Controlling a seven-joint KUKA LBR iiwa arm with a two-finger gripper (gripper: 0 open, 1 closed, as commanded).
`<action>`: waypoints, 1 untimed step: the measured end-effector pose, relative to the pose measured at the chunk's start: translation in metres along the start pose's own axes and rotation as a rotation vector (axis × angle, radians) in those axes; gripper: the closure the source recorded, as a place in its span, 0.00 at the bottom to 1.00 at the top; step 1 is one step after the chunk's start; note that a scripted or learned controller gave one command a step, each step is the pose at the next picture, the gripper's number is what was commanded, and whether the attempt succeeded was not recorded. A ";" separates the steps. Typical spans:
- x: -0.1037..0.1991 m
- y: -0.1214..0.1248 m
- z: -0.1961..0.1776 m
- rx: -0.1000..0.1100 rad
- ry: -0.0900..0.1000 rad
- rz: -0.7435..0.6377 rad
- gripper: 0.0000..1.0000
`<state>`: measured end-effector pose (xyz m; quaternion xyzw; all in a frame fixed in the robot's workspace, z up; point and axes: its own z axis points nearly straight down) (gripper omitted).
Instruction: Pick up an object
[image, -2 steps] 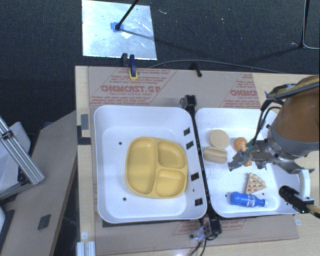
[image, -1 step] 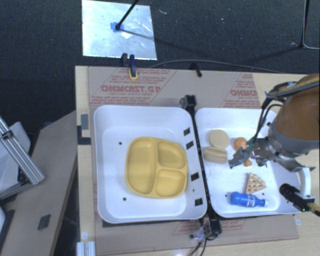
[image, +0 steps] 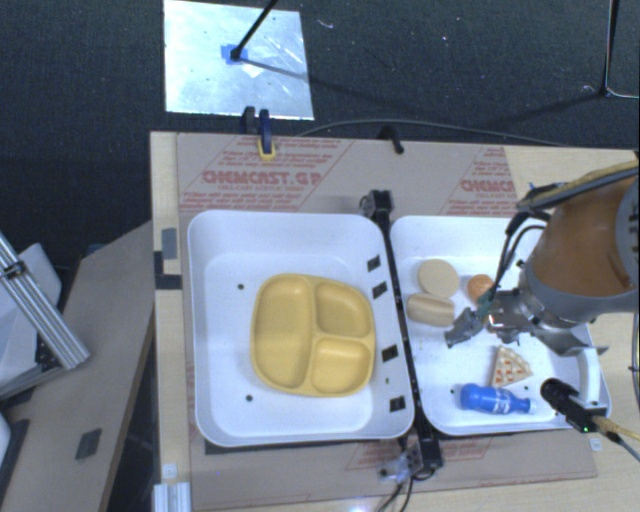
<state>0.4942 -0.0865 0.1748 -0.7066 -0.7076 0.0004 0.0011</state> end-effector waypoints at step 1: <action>0.000 -0.004 0.043 0.001 0.000 0.000 0.00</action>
